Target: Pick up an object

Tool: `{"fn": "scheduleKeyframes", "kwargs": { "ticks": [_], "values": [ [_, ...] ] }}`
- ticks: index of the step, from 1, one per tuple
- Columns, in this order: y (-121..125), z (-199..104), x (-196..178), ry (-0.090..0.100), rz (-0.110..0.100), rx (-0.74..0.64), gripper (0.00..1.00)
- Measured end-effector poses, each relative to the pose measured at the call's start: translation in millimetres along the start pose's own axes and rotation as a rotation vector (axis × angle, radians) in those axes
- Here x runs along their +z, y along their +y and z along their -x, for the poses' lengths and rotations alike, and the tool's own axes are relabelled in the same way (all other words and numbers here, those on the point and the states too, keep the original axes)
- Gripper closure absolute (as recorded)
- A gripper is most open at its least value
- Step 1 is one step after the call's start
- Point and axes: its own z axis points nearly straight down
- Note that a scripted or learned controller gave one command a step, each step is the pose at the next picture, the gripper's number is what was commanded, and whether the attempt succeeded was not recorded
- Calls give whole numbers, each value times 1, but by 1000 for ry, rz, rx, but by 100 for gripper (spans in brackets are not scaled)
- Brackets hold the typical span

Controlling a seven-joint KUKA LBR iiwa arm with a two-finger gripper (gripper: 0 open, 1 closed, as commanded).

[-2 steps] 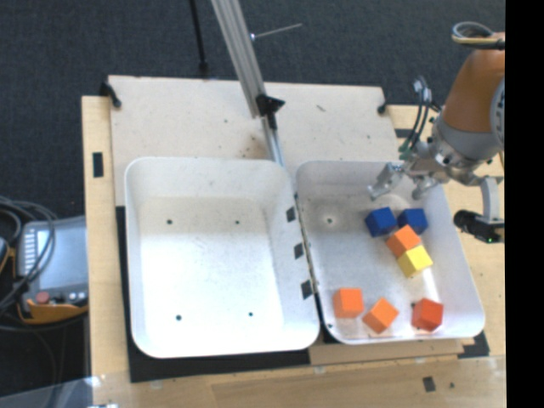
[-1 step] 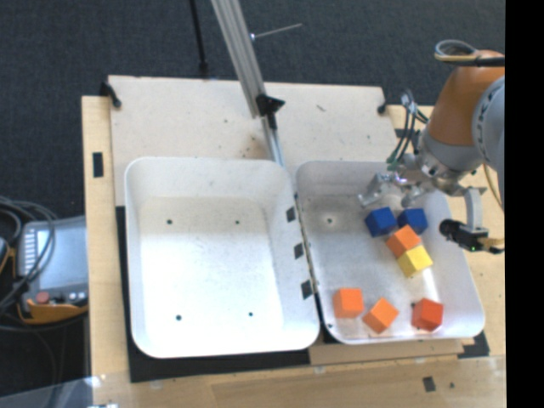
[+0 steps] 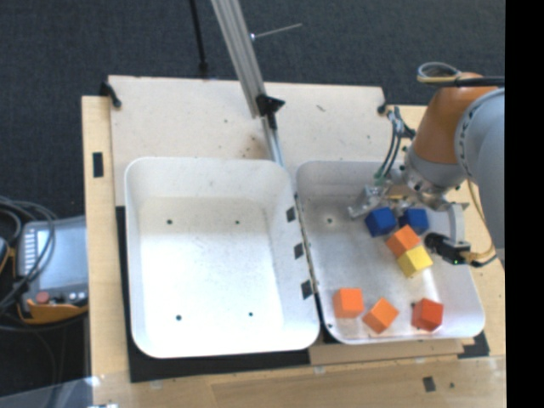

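End effector (image 3: pixel 393 201) is low in the right bin (image 3: pixel 340 330), directly above two blue cubes (image 3: pixel 381 221). Its opening cannot be judged, nor any hold confirmed. Recommend centring on one cube, clear of the adjacent orange cube (image 3: pixel 403 241), before closing.

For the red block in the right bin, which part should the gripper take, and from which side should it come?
Grip the red block across its two side faces, coming straight down from above. It sits flat near the front-right corner of the right bin, so the bin wall would likely hinder a sideways approach. The nearest orange block stands apart from it, which probably leaves room for a finger on that side.
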Motion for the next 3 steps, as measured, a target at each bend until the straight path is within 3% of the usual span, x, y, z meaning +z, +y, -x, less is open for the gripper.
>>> {"fn": "scheduleKeyframes", "kwargs": {
  "ticks": [1,3],
  "values": [
    [1,1,-13,-1,3,0,100],
    [3,11,-142,-2,8,-1,100]
  ]
}}
